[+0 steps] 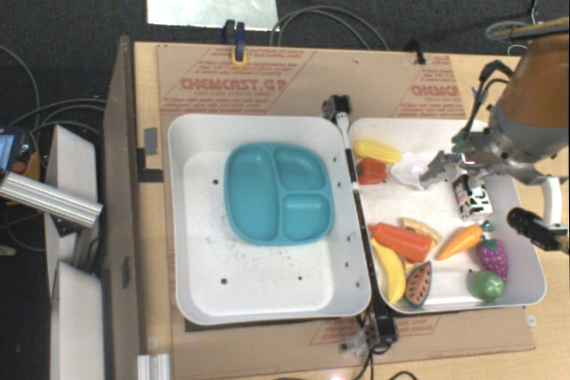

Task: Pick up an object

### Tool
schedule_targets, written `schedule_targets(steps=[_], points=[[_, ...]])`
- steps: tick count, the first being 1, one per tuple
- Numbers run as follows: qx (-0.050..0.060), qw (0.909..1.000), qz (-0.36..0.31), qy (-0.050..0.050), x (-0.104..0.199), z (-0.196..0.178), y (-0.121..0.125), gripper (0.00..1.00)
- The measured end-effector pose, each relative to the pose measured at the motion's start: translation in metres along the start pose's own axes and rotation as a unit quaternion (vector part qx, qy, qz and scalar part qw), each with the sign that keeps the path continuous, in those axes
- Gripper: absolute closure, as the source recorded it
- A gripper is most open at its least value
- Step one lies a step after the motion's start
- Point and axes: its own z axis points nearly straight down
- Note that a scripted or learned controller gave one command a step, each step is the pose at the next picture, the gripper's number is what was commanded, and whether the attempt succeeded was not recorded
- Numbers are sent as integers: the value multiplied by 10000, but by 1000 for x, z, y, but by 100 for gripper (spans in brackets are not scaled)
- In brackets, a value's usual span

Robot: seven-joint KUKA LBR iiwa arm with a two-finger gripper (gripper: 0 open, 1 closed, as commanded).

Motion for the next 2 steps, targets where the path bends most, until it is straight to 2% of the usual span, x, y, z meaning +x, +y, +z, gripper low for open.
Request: schedule_targets(steps=[1, 2], points=[[4, 10000, 32, -4, -82, 37, -1, 0], [-133, 9999, -5, -46, -78, 94, 48, 0]])
